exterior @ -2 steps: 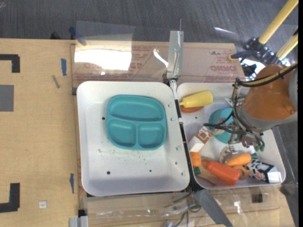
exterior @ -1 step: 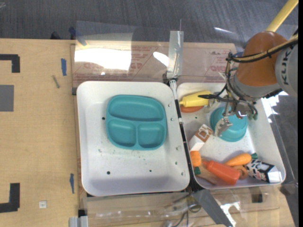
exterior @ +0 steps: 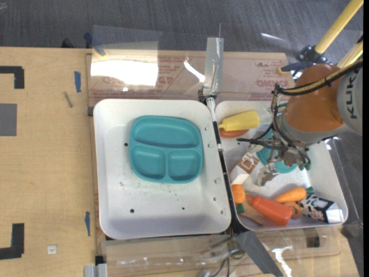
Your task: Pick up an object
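Reaching in from the right, the tool hangs low over the right bin's clutter.

Dark grey carpet-looking floor is running along behind the light wood bench. Black tape marks and little blue tape bits are sitting on the bench's left part, and glare is bouncing off a clear plastic sheet at the bench's far edge.

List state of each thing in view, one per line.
Teal tray: flat, upright, alone in left bin.
Yellow item: lying at right bin's back.
Orange bottle: lying on its side, front.
Carrot: lying beside bottle.
Gripper: down in right bin.
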Controlling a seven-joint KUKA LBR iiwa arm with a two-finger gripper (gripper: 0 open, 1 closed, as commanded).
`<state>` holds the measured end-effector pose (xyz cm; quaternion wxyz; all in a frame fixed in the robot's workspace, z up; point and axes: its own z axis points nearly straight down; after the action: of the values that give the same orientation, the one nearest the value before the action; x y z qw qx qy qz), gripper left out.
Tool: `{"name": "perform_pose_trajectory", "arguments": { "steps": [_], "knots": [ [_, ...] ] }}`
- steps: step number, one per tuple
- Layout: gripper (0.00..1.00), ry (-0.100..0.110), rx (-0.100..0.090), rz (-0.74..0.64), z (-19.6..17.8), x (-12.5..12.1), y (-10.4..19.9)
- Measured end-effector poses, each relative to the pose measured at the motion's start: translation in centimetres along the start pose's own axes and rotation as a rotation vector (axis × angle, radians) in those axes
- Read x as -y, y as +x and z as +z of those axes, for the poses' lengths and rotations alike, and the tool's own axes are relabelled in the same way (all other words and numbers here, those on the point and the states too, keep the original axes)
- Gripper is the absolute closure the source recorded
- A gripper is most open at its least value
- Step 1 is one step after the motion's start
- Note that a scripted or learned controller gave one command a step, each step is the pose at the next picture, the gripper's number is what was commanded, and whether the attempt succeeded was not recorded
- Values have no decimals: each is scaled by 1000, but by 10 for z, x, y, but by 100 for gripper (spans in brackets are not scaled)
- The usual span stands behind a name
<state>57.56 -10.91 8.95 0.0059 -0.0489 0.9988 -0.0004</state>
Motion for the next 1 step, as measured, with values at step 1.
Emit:
{"name": "perform_pose_trajectory", "arguments": {
  "steps": [1],
  "knots": [
    [0, 1, 4, 125, -1, -7, 48]
  ]
}}
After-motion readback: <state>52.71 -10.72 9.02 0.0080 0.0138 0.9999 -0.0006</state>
